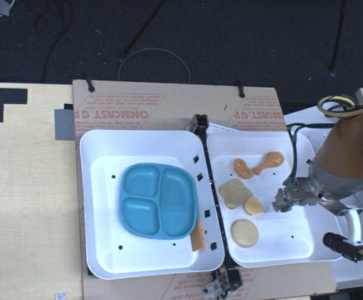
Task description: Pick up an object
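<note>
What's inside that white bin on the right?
The right bin holds an orange spoon-like piece, a tan slice, a yellow chunk and a pale round piece. The hand covers part of its floor.

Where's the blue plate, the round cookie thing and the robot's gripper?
Blue plate (157, 200): camera view, centre divider.
Round cookie thing (244, 233): camera view, middle of its top.
Gripper (282, 200): camera view, dark tip over the right bin.
</note>
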`<state>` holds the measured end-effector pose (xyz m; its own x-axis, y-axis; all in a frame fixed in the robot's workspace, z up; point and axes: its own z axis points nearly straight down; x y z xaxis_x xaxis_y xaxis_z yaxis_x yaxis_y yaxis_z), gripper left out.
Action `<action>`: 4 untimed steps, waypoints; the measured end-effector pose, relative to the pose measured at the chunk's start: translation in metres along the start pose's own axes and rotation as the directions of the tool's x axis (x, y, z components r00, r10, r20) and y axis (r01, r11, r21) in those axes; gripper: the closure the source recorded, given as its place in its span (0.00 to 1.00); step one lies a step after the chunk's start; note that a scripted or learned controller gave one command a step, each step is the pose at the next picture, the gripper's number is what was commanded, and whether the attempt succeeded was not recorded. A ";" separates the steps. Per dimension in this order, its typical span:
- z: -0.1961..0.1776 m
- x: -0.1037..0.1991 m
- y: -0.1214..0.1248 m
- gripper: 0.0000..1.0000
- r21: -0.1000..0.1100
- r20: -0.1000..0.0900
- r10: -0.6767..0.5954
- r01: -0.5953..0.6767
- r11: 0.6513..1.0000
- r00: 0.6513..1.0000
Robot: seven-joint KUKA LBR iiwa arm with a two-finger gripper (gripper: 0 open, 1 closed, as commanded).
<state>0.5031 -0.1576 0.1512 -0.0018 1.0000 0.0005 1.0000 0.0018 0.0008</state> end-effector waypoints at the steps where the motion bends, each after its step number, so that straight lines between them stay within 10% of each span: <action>1: -0.044 -0.001 0.008 1.00 0.000 0.000 0.001 -0.001 1.000 1.000; 2: -0.086 -0.002 0.008 1.00 -0.001 0.001 0.001 -0.001 1.000 1.000; 4: -0.070 0.090 0.042 1.00 0.003 -0.001 -0.002 0.002 1.000 1.000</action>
<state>0.5446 -0.0677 0.2216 -0.0038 1.0000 0.0011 1.0000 0.0038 -0.0023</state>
